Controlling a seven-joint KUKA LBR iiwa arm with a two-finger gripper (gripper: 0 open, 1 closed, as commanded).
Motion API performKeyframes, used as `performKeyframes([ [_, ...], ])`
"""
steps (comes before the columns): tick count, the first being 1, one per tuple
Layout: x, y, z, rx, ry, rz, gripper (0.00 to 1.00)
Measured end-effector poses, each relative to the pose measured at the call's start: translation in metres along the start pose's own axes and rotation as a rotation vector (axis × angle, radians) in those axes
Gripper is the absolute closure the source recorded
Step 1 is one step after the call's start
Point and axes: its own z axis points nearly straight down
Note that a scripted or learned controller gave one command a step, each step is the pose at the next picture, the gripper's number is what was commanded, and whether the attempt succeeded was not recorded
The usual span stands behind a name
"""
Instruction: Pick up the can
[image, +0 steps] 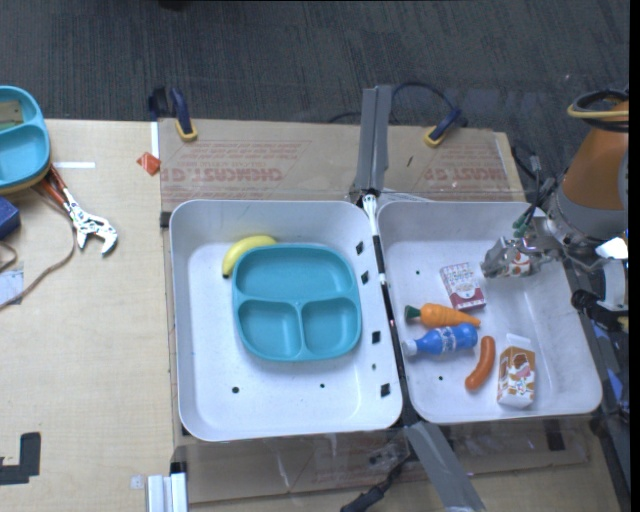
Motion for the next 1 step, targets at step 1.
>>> performKeyframes([
  [1, 0.0280, -0.0139, -0.0954, 0.000, -0.010, 0.150, 1.00],
])
